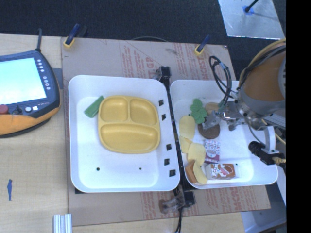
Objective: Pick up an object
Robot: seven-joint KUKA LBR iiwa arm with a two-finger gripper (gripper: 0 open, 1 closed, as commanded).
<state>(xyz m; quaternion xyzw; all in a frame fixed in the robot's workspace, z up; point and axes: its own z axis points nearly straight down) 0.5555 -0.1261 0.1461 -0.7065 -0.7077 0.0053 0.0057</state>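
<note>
Brown disc [209, 130] mid right bin [243, 178], end effector [214, 122] above

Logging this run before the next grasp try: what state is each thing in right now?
yellow tray: flat in left bin, compartments bare
green piece: lying at tray's left edge
handheld screen: lit
packets: flat in right bin
gripper: low over brown disc

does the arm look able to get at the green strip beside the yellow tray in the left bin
Probably yes, with a long reach. The green strip lies uncovered on the left bin floor, against the yellow divided tray's left edge. The end effector is over the right bin, so it must cross the tray.
</note>
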